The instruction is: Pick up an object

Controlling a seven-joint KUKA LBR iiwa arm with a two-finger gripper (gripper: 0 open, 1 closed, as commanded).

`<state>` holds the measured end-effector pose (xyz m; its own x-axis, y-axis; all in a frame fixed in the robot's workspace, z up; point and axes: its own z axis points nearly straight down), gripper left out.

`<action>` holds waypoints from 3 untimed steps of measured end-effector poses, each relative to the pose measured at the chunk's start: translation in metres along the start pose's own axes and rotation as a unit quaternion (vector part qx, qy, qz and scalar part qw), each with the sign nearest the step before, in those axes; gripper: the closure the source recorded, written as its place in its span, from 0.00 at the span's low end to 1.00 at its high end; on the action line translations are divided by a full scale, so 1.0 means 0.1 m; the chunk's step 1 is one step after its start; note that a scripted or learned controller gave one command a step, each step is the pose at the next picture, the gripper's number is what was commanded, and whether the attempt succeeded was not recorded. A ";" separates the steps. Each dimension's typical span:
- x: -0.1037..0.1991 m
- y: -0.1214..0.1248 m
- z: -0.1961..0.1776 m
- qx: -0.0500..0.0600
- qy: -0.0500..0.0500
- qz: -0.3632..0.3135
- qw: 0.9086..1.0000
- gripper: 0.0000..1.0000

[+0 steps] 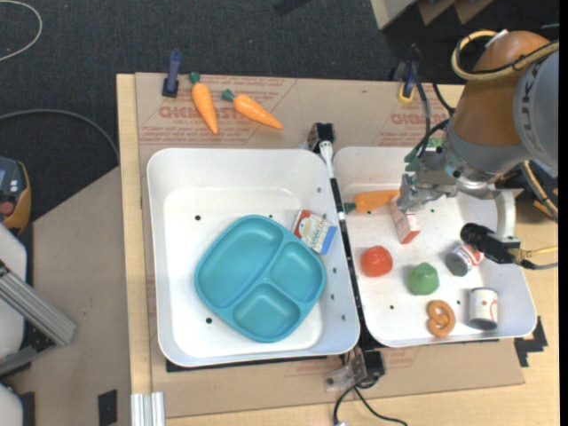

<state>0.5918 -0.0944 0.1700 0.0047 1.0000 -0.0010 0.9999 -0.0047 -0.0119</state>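
My gripper (414, 204) hangs over the back left part of the right bin (524, 313), on the grey arm that reaches in from the right. Its tip is right at the top end of a small red and white box (407, 227) that lies tilted on the bin floor. Whether the box is gripped is not visible. An orange carrot (374, 201) lies just left of the gripper. A red tomato (376, 261), a green pepper (423, 278), a pretzel (438, 317), a white can (482, 308) and a small dark can (461, 259) lie nearer the front.
The left bin (169, 238) holds a blue divided plate (260, 276) and a small carton (314, 232) by its right wall. Two carrots (205, 106) (257, 110) lie on the board behind the bins. Blue clamps (171, 74) (407, 84) sit at the board's back edge.
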 end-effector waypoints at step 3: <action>-1.34 0.75 0.84 -0.008 -0.003 0.001 1.000 1.00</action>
<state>0.6649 -0.2284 0.0857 0.0066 1.0000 -0.0068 1.0000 -0.0066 0.0045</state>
